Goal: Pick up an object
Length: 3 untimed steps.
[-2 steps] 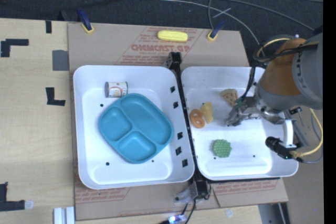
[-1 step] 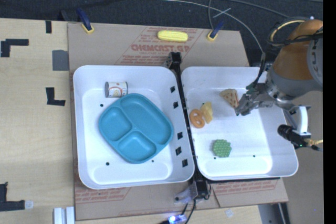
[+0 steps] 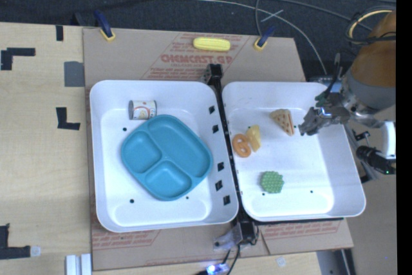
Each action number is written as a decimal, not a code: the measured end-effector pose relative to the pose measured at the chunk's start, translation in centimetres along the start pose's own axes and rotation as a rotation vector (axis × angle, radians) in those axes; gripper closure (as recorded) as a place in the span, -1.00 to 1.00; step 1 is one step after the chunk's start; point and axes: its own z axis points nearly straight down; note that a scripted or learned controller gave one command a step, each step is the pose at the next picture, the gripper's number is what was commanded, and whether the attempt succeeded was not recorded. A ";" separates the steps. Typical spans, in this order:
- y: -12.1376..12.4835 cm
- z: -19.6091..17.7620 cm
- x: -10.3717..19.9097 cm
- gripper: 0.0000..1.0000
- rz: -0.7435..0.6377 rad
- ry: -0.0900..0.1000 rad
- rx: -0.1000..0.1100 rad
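While the arm reaches over the right bin (image 3: 341, 203), its tool (image 3: 308, 126) hangs just beside the wedge-shaped piece (image 3: 282, 120); whether it is open or closed cannot be told. Near that wedge lie an orange ring (image 3: 242, 145), a yellow piece (image 3: 255, 136) and a green ball (image 3: 272, 182).

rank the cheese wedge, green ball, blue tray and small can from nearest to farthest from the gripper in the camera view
From the gripper:
1. cheese wedge, right bin, just beside it
2. green ball, right bin, front
3. blue tray, left bin
4. small can, left bin, back corner
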 end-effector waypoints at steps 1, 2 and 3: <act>0.1 -5.3 0.0 1.00 -0.001 0.000 0.000; -0.6 -3.8 4.7 1.00 -0.003 0.002 0.007; -1.4 -4.4 9.9 1.00 -0.005 0.003 0.006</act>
